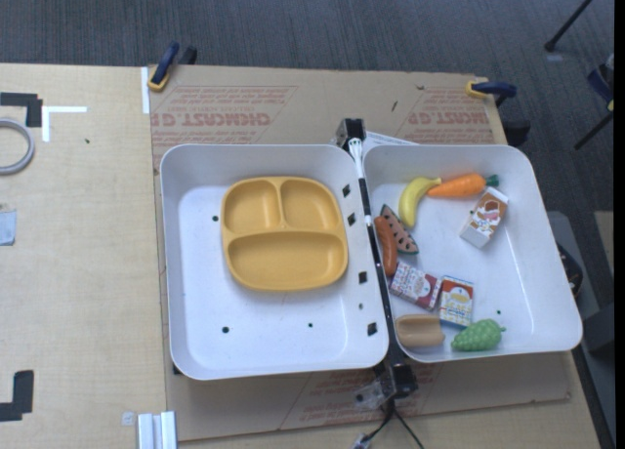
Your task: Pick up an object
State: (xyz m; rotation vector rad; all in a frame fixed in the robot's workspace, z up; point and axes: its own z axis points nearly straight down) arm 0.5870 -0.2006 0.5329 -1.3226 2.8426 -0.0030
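The right bin (540, 242) holds several toy foods. A yellow banana (416, 198) and an orange carrot (457, 185) lie at its far side, with a small white carton (482, 221) to their right. A watermelon slice (395, 228) and a red sausage (388, 253) rest against the left wall. Nearer the front are a red-and-white box (414, 286), a small orange-and-blue carton (455, 302), a brown bread roll (420, 331) and a green bunch of grapes (478, 336).
The left bin (186, 271) bears a yellow divided plate (284, 232). Both bins sit on a cardboard sheet (254, 110) held by blue-and-yellow clamps (164, 64). A black clip (351, 131) joins the bins at the back.
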